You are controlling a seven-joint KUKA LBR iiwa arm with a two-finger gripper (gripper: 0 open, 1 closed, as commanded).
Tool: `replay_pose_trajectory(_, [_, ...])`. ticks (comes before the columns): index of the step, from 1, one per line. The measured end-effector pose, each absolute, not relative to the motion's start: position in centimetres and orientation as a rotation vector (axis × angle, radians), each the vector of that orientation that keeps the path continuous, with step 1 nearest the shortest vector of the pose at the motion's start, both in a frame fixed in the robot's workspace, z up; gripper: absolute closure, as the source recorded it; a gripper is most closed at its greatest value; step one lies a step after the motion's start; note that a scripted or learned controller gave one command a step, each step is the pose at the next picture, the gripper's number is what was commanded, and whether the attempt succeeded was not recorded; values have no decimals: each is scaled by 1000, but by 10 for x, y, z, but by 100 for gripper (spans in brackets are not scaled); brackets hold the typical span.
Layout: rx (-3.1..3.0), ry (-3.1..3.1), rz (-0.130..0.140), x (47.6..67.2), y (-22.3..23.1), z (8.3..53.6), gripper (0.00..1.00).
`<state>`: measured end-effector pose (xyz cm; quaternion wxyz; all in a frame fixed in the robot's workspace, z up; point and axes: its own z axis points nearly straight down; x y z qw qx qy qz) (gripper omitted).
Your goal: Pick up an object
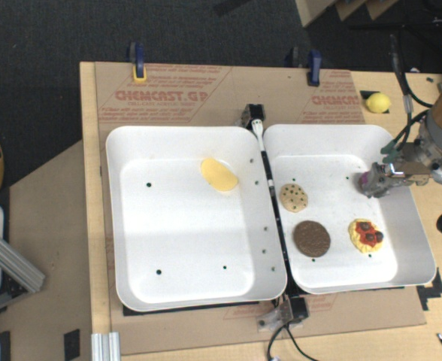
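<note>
The right bin (334, 145) holds three toy foods: a tan chocolate-chip cookie (293, 196), a dark brown round cookie (311, 238) and a small yellow piece with red topping (366, 235). A pale yellow oval piece (219, 175) lies in the left bin (131, 216), near its upper right. My gripper (371, 182) reaches in from the right, low over the right bin's upper right area. It is above the red-topped piece and right of the chip cookie, apart from both.
A yellow ball (377, 102) lies on the cardboard beyond the right bin. Blue clamps (314, 68) hold the board's far edge. A black bracket (253, 116) sits between the bins at the back.
</note>
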<state>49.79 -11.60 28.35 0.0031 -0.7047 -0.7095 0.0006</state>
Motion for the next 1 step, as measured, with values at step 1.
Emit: replay_pose_trajectory(1, [-2230,-2234,-14,518,-122,404,100])
